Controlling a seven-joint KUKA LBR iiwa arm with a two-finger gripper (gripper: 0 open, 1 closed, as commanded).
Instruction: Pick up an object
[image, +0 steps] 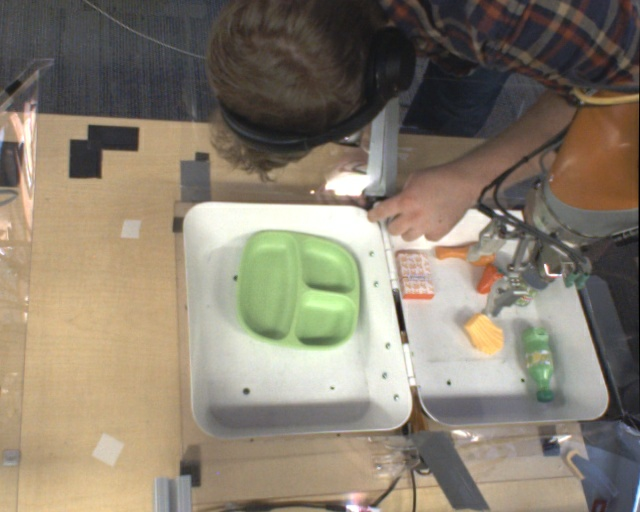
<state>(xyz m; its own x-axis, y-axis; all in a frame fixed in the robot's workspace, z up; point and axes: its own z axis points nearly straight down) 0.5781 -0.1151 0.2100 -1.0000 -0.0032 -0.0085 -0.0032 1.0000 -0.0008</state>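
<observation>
1. Here, a person with brown hair and black headphones (300, 70) leans in over the top of the bench, their bare hand (425, 210) resting at the upper edge of the right bin, just beside the metal post between the two bins.
2. The left shallow white bin (215, 400) holds a light green plastic divided plate (297, 288), lying roughly in the middle.
3. The right shallow white bin (570, 400) holds several small items: a red and white printed carton (415, 275) near its left wall, a yellow-orange wedge-shaped block (485, 334) near the middle, a small green plastic bottle (538, 364) lying toward the lower right, and an orange carrot-shaped toy (462, 254) partly hidden by the hand and the arm's tooling.
4. The grey arm with its orange band (600, 150) reaches in from the right, and the two-finger gripper (510, 295) hangs above the right bin, just above and right of the yellow-orange block.
5. I cannot tell how the tool stands; cables and metal parts crowd it, and nothing is seen between its tips.
</observation>
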